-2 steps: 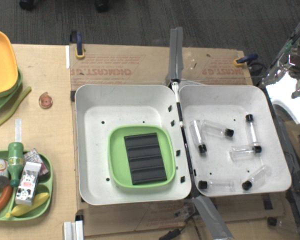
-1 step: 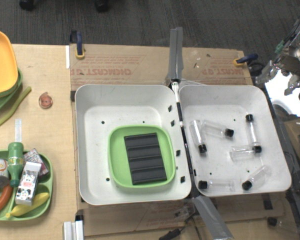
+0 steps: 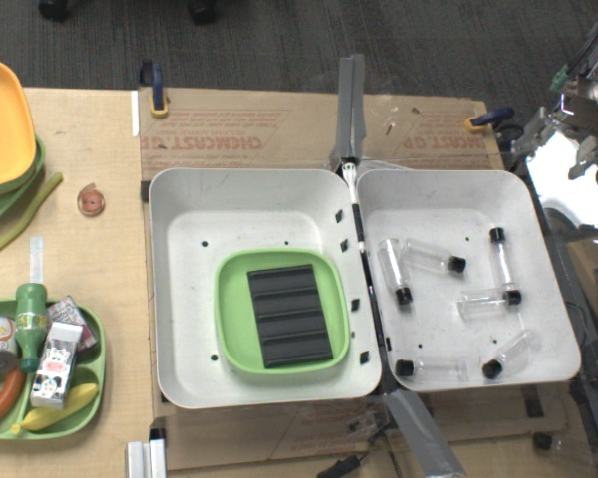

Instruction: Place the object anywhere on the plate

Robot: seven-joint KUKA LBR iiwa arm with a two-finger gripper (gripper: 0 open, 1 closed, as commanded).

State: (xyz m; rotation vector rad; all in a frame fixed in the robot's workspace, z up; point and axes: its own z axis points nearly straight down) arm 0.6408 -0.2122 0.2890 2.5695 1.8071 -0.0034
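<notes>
Since nothing sits between hand and plate, I judge the pick not yet begun. Camera view: green plate (image 3: 231,319) lies in the left bin (image 3: 179,217), with a dark ridged block (image 3: 290,315) already flat on its middle. Right bin (image 3: 523,207) holds six clear vials (image 3: 434,259) with black caps, scattered and lying on their sides, some apart, two near the right wall close together. I take one of these to be the thing to move, though the task does not say which. My hand (image 3: 570,116) I place among the metal parts at the upper right, well apart from both bins, above the worktop (image 3: 239,132) edge; whether it is spread or pressed together I cannot tell, and it pinches nothing that I can see. Next move, as I judge it: come in over the right bin, pick a vial lying clear of its neighbours, grip across the barrel, carry it past the shared bin walls, and set it on the bare green rim beside the block. Hard to make out: vial bodies are clear on white, outlines faint, caps the surest marks. Arm is cut off by the frame edge.
</notes>
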